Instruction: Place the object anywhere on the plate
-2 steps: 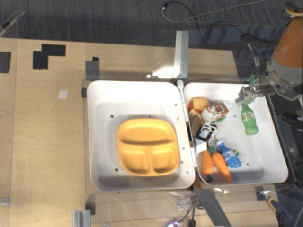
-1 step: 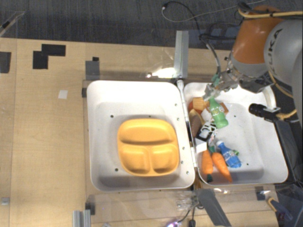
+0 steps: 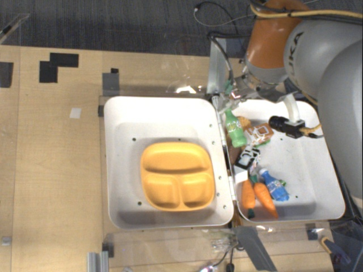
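**One pincer above the bottle**

Whether the grey two-finger gripper [image 3: 233,97] is spread or clenched cannot be told. It hovers over the green plastic bottle [image 3: 233,128], which lies right of the yellow compartmented plastic plate [image 3: 177,174].

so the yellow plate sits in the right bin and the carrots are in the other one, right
Not quite: the camera view shows the yellow plate in the left bin, not the right. The carrots do lie in the other one, the right bin, near its front edge.
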You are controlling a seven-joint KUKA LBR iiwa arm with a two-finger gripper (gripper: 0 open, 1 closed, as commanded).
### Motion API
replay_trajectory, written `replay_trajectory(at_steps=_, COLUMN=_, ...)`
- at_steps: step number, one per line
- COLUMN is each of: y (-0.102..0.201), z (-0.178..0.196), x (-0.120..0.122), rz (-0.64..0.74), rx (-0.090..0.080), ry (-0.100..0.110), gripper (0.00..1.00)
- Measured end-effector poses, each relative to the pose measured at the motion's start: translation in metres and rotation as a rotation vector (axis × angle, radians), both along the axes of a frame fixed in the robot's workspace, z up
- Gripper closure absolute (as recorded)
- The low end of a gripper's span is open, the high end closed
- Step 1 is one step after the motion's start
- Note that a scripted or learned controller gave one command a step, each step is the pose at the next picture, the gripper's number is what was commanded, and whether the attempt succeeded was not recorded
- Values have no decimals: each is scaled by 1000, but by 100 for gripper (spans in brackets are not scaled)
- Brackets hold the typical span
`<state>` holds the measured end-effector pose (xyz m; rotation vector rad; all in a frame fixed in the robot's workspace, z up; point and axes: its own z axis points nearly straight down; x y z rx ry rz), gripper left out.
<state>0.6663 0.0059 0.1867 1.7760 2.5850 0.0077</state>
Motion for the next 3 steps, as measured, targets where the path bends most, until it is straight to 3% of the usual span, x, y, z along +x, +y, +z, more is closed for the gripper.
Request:
replay_trajectory(at_steps=1, y=86, z=-1, x=-27, rz=-61, rx=1, ry=2, gripper=100)
replay_trajectory(at_steps=2, y=149, z=-46, x=-61, rz=11, rx=0, ry=4, gripper=100)
replay_trajectory(at_steps=3, y=148, z=-46, x=-61, rz=9, rx=0, ry=4, gripper=0)
